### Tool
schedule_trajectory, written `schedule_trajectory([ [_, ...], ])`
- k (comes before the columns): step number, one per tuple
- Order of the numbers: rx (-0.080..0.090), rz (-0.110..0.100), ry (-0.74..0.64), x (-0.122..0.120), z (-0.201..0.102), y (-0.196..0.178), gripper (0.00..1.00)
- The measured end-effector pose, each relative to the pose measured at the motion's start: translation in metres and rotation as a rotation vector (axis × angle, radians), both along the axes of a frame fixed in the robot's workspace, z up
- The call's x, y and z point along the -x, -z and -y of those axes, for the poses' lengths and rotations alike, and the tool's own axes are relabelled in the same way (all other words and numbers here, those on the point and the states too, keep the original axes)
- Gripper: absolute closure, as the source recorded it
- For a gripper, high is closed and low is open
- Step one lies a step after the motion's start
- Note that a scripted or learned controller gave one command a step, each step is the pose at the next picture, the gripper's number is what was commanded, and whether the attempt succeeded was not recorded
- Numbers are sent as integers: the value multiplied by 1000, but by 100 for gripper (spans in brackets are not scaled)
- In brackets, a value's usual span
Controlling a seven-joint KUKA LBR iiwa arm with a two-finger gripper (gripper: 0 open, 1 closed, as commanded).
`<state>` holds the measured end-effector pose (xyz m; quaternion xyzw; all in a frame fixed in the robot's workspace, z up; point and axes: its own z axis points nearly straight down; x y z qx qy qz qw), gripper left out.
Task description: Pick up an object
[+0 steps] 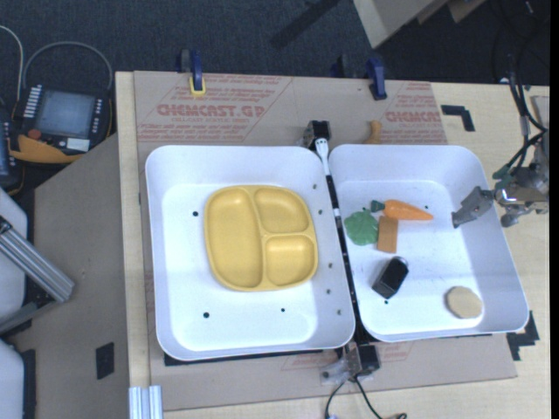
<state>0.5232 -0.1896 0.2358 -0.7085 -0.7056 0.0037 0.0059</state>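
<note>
The right bin (489, 312) holds an orange carrot (408, 210) with a green top, a green lumpy piece (360, 227), a small orange-brown block (388, 234), a black oblong object (390, 278) and a beige round piece (464, 302). My gripper (490, 213) hovers over the bin's right rim, right of the carrot and above the beige piece in the view. Its two grey fingers (470, 208) stand apart, open, with nothing between them.
The left bin (175, 312) carries a yellow divided plate (260, 236). Blue clamps (196, 72) hold the cardboard sheet at the bench's far edge. A handheld control pendant (63, 116) lies off the bench at the left. Cables hang at the right near the arm.
</note>
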Motion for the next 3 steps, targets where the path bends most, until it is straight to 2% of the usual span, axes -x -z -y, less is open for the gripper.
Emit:
schedule_trajectory([
  [1, 3, 13, -4, -3, -1, -7, 0],
  [2, 1, 8, -4, 3, -6, 38, 0],
  [3, 0, 6, -4, 5, -6, 102, 0],
])
